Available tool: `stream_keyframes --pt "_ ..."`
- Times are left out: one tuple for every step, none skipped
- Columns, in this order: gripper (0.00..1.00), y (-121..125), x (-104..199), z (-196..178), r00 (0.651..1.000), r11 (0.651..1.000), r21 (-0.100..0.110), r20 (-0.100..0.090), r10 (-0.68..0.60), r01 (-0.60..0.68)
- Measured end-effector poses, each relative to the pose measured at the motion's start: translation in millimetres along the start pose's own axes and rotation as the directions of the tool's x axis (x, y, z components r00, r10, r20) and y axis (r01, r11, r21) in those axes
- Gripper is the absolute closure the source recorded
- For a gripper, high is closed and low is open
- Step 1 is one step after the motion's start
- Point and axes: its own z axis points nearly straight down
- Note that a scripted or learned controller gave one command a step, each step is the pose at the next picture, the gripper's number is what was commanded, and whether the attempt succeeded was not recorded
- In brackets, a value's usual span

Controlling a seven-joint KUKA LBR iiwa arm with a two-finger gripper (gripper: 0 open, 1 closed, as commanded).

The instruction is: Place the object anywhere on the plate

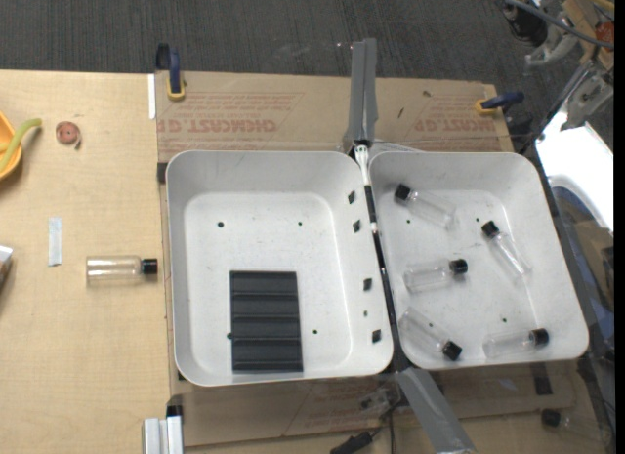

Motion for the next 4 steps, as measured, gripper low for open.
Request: stream_keyframes --pt "0.0 39 -80 0 0.998 0.998 0.0 0.002 0.069 -0.069" --pt "0.0 109 -92 2 0.998 0.998 0.001 0.004 0.061 -0.061" --pt "0.0 54 -30 6 0.999 0.999 0.0 0.002 0.041 -0.041" --pt "0.0 116 -60 1 0.998 0.998 0.001 0.003 0.068 -0.068"
